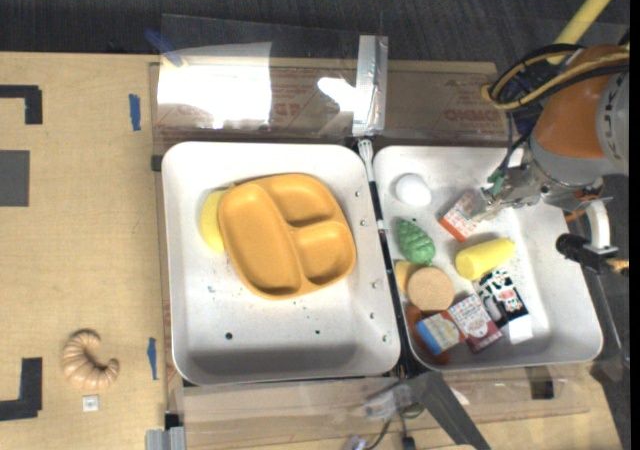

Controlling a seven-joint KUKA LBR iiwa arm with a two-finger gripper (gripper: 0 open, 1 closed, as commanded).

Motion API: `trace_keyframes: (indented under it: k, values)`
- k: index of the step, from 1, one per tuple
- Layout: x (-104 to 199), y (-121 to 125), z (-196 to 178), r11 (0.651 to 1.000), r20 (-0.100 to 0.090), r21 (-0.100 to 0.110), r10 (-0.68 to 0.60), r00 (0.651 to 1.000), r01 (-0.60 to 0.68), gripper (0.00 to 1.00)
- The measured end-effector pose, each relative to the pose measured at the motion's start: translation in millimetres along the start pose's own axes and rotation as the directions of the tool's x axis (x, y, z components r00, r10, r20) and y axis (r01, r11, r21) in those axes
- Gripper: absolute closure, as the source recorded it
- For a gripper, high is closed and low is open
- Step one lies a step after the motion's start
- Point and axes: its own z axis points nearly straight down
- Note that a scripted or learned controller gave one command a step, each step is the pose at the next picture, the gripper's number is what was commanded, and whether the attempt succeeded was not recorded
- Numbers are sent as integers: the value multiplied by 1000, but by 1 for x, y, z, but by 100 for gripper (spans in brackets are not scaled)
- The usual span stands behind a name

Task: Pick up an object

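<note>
Red-and-white packet (463, 215) lies near the back edge of the right bin (570, 333), and my gripper (497, 188) sits just at its right end, touching or nearly so; I cannot tell how my jaws stand. An orange tray (285, 233) occupies the left bin (190, 238).

Faint reddish print runs across the brown cardboard panel (440, 98) behind the bins, too blurred to read; small packets' labels are illegible.
</note>
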Motion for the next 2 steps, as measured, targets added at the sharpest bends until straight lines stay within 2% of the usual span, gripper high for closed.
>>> trace_keyframes:
  k: [1, 2]
  values:
    - [-46, 44, -13, 958, -3, 18, 286, 958, -285, 100]
    - [-9, -64, -60, 996, -9, 19, 87, 996, -86, 100]
